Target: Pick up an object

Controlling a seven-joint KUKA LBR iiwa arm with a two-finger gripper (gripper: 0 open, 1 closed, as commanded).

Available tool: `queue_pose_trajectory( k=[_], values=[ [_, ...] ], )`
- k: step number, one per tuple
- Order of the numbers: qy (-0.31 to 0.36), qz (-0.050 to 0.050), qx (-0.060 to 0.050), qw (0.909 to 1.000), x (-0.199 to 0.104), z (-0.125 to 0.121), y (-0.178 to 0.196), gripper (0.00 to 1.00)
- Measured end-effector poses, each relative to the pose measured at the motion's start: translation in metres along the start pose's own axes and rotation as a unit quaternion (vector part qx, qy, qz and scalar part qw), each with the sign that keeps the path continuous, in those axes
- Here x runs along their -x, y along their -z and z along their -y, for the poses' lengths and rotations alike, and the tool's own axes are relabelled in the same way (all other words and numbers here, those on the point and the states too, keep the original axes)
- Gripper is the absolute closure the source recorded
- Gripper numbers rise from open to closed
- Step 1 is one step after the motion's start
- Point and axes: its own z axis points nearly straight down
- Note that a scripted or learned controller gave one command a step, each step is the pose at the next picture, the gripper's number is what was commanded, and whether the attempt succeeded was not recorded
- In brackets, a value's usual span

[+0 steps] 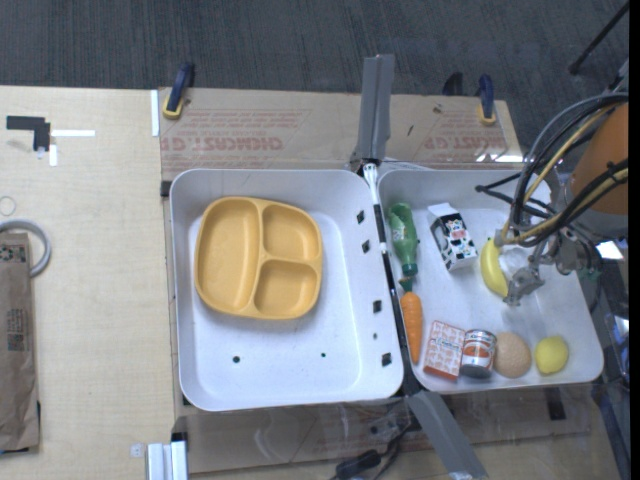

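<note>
Banana [492, 267], lying in the right bin [585, 313] just left of the gripper [522, 290], looks like light, smooth, rigid plastic that could slip, so grasp across its thick middle; whether the gripper is wide or narrow I cannot tell

Arm [610, 158] cut off by right edge; only cables and orange band in view. Gripper [520, 288] blurred, fingertips hard to separate. Banana [492, 268] partly hidden behind gripper and cables. Brown paper bag [15, 338] cut by left edge. Can [478, 353] label too small to read. Small carton [452, 238] print unreadable.
</note>
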Motion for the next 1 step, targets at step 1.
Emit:
queue_pose_trajectory(
  k=[1],
  values=[
    [0.171,-0.010,0.004,0.9851,0.0187,-0.0386,0.0120,0.00]
  ],
)
